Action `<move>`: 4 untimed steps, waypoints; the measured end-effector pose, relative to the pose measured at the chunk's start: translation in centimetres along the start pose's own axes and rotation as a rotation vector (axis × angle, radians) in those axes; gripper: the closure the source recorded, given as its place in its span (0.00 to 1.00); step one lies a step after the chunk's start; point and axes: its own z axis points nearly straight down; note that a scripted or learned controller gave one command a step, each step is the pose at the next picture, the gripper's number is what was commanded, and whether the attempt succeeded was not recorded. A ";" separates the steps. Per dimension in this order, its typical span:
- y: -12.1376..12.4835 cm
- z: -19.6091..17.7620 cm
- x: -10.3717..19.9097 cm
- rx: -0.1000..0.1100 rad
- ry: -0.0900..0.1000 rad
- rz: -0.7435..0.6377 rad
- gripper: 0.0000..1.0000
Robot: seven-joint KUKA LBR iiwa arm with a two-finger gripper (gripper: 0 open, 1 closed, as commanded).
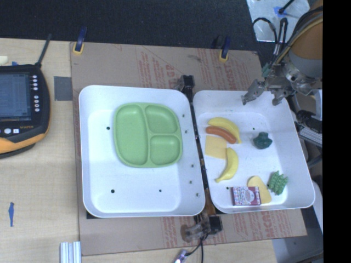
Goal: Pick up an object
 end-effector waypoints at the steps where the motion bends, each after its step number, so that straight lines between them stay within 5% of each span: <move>1: -2.8 4.4 -3.7 0.001 -0.002 0.000 0.00; 2: -6.1 11.5 -5.0 0.004 0.000 -0.001 0.00; 3: -6.0 10.4 -5.1 0.002 -0.002 -0.003 1.00; 4: -4.1 -2.5 4.7 -0.004 0.001 -0.001 1.00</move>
